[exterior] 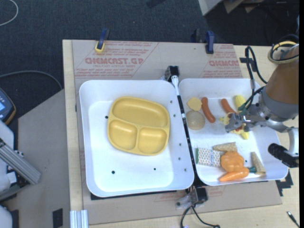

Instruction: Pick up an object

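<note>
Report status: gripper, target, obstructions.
Gripper low in right bin, among toy food. Nothing seen held. Sausage and yellow piece crowd it.

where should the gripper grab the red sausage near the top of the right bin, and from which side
Grip the red sausage across its middle, coming straight down from above. It lies flat on the right bin, long and narrow, running from upper left to lower right, so the fingers should close across its short width. Bare floor shows on its right; the round beige piece sits close on its left, so some care there.
</note>
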### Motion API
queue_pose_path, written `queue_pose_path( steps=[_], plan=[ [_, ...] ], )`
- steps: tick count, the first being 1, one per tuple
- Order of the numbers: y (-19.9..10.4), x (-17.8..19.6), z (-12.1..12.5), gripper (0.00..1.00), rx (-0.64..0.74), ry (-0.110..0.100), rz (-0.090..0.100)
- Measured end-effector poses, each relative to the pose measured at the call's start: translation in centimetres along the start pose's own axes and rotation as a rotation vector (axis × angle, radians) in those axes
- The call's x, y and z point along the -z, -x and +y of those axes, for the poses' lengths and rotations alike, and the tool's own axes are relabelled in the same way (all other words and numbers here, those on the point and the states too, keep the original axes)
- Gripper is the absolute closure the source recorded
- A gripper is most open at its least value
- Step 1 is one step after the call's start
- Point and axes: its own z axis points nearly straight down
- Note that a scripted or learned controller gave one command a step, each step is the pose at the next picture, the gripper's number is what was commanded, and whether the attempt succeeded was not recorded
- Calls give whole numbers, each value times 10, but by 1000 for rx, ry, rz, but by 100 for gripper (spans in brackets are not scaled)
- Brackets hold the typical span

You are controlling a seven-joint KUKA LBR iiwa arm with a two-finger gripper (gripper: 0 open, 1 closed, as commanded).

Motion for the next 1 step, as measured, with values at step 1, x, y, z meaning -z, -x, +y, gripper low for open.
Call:
queue_pose_path(
  steps=[1],
  plan=[
    [1, 63, 7, 100, 1, 2, -1]
  ],
)
